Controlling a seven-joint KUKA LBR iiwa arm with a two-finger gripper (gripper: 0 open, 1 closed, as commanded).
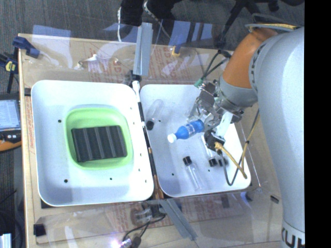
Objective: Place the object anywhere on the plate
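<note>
While the grey arm with the orange band reaches in from the right of the frame, its gripper (211,124) is seen low over the right white bin (170,182), closed on the blue end of a small blue plastic bottle with a white cap (185,131). The pale green plate with a dark ribbed insert (98,137) is seen in the left white bin (46,180), centre-left of the frame.

Two white bins (46,94); one green plate (98,119) with one dark ridged insert (98,142); one blue bottle (187,130); two clear vials (190,170); one gripper (209,119).
</note>
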